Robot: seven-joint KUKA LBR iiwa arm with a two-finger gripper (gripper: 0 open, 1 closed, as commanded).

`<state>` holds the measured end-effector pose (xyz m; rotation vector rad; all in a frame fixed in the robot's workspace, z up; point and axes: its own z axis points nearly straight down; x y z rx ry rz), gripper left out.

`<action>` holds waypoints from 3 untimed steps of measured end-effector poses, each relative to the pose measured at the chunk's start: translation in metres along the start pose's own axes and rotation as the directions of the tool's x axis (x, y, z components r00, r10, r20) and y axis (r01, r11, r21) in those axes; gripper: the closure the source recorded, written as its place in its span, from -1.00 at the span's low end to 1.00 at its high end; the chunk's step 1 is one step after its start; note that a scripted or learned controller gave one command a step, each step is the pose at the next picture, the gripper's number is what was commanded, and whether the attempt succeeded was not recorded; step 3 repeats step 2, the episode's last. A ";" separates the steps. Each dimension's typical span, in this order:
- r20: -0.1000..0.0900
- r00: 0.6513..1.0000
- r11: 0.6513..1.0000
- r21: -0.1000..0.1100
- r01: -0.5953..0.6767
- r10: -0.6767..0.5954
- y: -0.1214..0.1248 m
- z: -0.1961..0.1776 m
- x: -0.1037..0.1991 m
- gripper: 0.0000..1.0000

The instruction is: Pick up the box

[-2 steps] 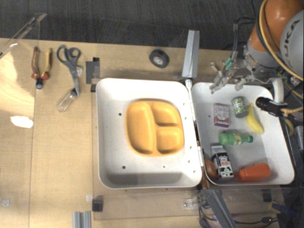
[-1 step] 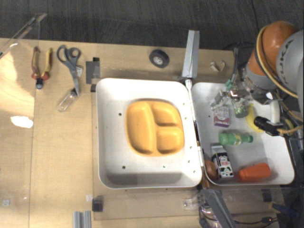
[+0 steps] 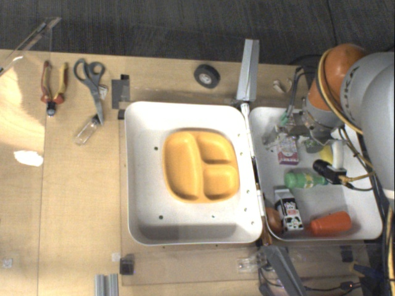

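A small white and purple box (image 3: 287, 151) lies in the upper left part of the right bin (image 3: 266, 184). My gripper (image 3: 295, 127) hangs just behind it, close over its far end, and whether they touch is unclear. A second small box (image 3: 289, 213), black and white, lies near the right bin's front left corner.
The right bin also holds a green bottle (image 3: 305, 179), an orange object (image 3: 331, 224), a brown item (image 3: 273, 218) at the front left corner and a yellow and white item (image 3: 337, 152). A yellow compartment tray (image 3: 200, 165) fills the left bin (image 3: 145, 214). Scissors (image 3: 94, 85), pliers (image 3: 52, 85) and a tape roll (image 3: 207, 75) lie on the bench.
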<state>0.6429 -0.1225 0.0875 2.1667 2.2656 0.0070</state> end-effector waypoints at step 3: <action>-0.001 0.999 0.999 0.001 0.041 -0.041 0.029 -0.100 0.015 1.00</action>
